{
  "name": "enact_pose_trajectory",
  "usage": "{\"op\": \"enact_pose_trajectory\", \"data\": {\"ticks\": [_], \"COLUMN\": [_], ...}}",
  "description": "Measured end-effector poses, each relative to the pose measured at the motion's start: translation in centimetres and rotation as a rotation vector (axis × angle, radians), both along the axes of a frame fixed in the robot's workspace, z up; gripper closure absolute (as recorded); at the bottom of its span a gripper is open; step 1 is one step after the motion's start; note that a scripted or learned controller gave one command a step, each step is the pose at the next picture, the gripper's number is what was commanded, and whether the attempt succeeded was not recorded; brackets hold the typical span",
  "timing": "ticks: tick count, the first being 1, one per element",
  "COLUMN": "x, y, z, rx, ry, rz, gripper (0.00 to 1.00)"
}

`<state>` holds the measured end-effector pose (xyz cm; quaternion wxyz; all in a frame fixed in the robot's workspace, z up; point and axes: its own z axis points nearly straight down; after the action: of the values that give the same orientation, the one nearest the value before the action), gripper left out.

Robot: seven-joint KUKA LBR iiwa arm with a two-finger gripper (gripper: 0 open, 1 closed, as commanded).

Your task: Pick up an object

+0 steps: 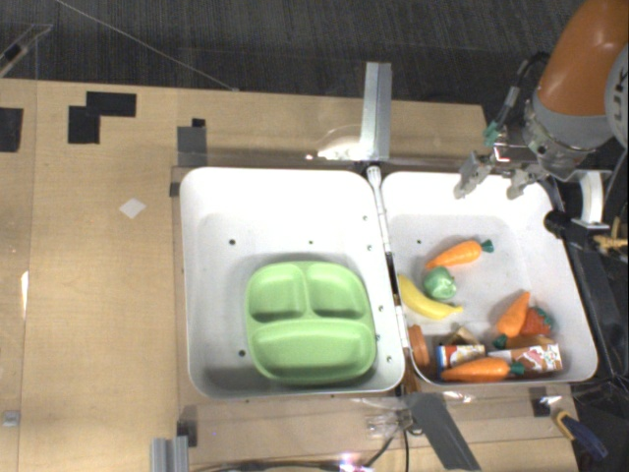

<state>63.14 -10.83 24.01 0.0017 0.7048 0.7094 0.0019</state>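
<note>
Nearest, at the front of the right bin (580, 362), a carrot (482, 369) lies against a small bottle (511, 356), with two more carrots (519, 315) just behind. Mid-bin sit a banana (428, 301), a green ball (440, 284) and another carrot (458, 255). The left bin (206, 264) holds a green divided tray (311, 320). Farthest, the hand (488, 180) hangs over the right bin's back edge, fingers spread wide, holding nothing.

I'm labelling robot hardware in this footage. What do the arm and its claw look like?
The arm has a rounded orange section above a grey metallic wrist. Dark cables run down its left side. The claw is small, with two slim grey metal fingers.
</note>
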Motion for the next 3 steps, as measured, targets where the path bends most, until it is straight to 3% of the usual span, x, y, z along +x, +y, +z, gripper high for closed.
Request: {"op": "enact_pose_trajectory", "data": {"ticks": [1,2,3], "x": [-2.7,-7.2,-6.6], "y": [1.1,0.3,-0.6], "z": [-7.0,-14.5,-7.4], "rx": [-0.001,-0.001,-0.003], "ry": [0.000,-0.002,-0.002], "rz": [0.174,0.214,0.418], "gripper": [0.00,0.00,0.00]}}
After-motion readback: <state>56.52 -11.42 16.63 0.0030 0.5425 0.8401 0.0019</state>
